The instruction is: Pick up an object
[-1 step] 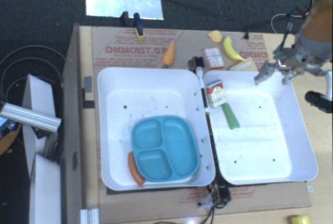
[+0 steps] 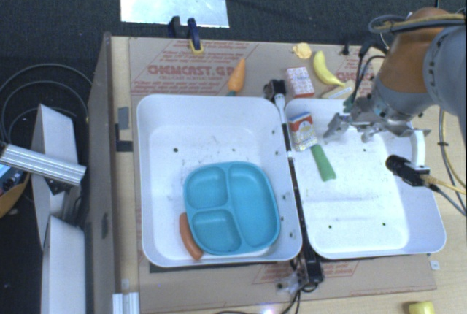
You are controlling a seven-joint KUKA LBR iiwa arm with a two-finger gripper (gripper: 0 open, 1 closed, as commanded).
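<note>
Can't tell gripper (image 2: 355, 123) state over the right bin (image 2: 379, 232) (blurry), hovering near green stick (image 2: 322, 162).

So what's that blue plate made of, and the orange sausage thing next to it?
The blue plate looks like smooth plastic: one even colour, soft shine, moulded sections. The orange sausage is probably a plastic or rubber toy, plain and slightly glossy, though it's too small to be sure.
</note>
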